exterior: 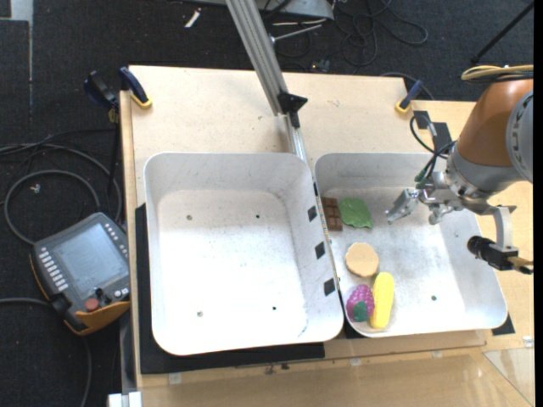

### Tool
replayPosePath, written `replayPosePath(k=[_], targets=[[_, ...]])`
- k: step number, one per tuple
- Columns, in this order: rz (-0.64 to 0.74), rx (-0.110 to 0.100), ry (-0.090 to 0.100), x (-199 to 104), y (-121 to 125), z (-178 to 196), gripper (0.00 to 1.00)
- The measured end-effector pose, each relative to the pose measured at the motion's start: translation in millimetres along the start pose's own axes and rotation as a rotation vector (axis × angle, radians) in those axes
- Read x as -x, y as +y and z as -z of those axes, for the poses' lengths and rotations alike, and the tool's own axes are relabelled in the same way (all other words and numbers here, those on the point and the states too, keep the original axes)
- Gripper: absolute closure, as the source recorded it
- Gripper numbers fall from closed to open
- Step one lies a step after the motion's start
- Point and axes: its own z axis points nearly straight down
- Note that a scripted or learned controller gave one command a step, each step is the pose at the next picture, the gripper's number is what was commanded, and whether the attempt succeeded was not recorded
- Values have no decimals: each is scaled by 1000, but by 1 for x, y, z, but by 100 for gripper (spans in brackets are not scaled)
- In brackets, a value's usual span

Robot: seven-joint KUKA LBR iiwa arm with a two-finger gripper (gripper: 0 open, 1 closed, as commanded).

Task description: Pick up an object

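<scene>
Hand (pixel 416 206) over right bin (pixel 475 312), nothing visibly held, finger spread unclear | purple item (pixel 360 302) partly hidden by corn (pixel 383 299)

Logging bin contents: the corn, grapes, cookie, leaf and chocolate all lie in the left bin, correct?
Not quite. The camera view shows the corn, grapes, cookie, leaf and chocolate all in the right bin, not the left.

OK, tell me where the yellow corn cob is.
The corn cob lies near the front edge of the right bin, touching the pink-and-green toy on its left, just below the tan round piece.
</scene>
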Motion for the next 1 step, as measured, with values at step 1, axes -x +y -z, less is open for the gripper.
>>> replayPosePath(k=[1], targets=[[-2,3,-1,-1,0,-28,0]])
